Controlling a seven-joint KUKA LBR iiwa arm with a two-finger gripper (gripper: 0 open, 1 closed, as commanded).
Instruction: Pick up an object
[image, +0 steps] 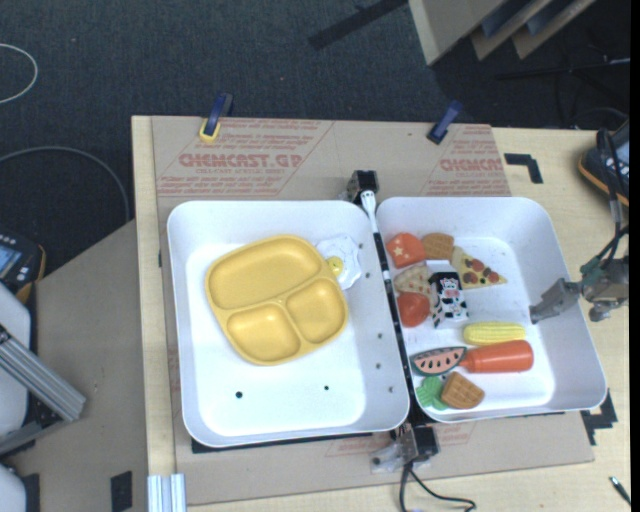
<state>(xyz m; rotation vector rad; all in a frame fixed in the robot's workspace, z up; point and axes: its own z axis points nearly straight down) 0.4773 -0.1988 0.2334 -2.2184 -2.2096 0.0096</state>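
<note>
Your gripper (548, 303) was at the right rim of the right bin (560, 250), and I cannot tell its state. The toy foods, like the carrot (497, 356) and the corn (493, 332), lay in that bin, apart from it.

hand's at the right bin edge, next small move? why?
Probably slide left over the right bin toward the carrot and corn. The hand sits at that bin's right wall holding nothing, and those two lie nearest it.
</note>
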